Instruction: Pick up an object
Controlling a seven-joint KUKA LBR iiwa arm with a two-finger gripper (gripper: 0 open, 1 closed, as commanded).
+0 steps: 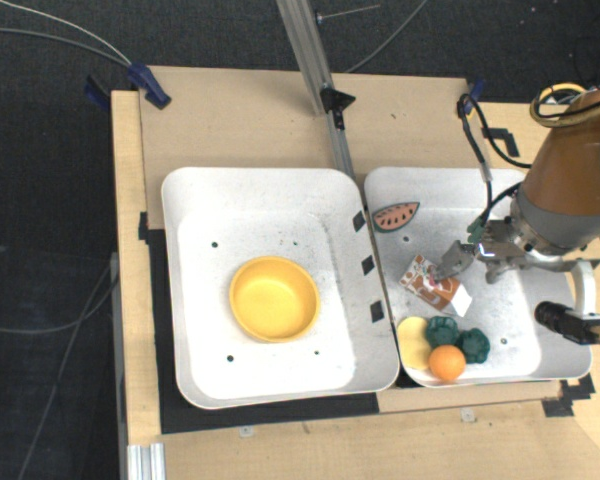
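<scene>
Crinkled red-and-white packet [435,284] lies flat in the right bin [500,193] just beside your claw [464,259], whose grip state I cannot tell, so watch for it skidding off the slick wrapper or nudging it toward the green pieces [458,337].

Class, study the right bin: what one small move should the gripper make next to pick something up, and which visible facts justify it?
Probably a short descent onto the brown-and-white packet. The gripper sits at the packet's upper right edge, with nothing seen between its fingers. The packet lies apart from the orange ball and green pieces, so it looks the easiest target.
</scene>
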